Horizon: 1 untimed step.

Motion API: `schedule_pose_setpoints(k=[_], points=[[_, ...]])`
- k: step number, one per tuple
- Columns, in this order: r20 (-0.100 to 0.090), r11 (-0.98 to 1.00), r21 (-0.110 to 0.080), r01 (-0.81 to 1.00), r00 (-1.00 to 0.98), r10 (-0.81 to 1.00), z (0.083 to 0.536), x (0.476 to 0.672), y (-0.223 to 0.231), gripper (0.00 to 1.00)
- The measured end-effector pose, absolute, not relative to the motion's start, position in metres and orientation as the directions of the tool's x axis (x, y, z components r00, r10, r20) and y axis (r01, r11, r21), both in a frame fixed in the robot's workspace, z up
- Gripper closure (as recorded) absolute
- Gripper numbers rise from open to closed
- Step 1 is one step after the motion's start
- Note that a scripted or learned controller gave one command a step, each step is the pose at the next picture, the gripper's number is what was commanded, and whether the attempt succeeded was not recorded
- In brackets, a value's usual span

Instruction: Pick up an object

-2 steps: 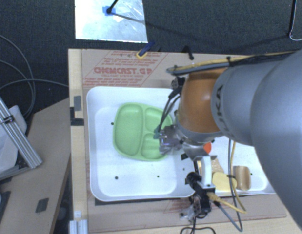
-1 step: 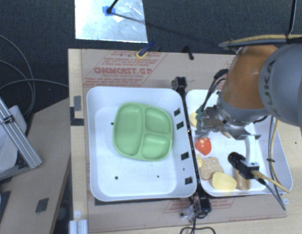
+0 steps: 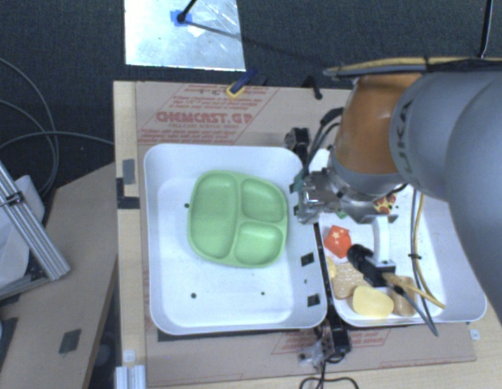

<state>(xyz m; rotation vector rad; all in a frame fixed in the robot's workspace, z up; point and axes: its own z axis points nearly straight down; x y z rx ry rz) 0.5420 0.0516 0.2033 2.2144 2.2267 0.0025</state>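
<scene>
Camera view: arm (image 3: pixel 413 128) hangs over right bin (image 3: pixel 469 302), above the heaped toys (image 3: pixel 372 286), likely choosing one.
Gripper: hidden under wrist; grip state cannot be told.
Left bin (image 3: pixel 165 298): green tray (image 3: pixel 237 217).

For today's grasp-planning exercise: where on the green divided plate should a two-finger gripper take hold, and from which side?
Grip the raised outer rim of the green divided plate, coming straight down from above. It lies flat in the left bin, so only the thin rim or a divider ridge offers an edge to pinch. The left rim probably suits best, being farthest from the bin wall.

Grey arm (image 3: pixel 453 136) reaching from right, orange-banded wrist bent down.
</scene>
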Motion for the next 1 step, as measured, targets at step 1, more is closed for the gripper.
schedule_pose_setpoints(k=[1], points=[[0.001, 0.007, -0.001, 1.000, -0.007, 1.000, 0.1832, 0.5250, 0.0908, 1.00]])
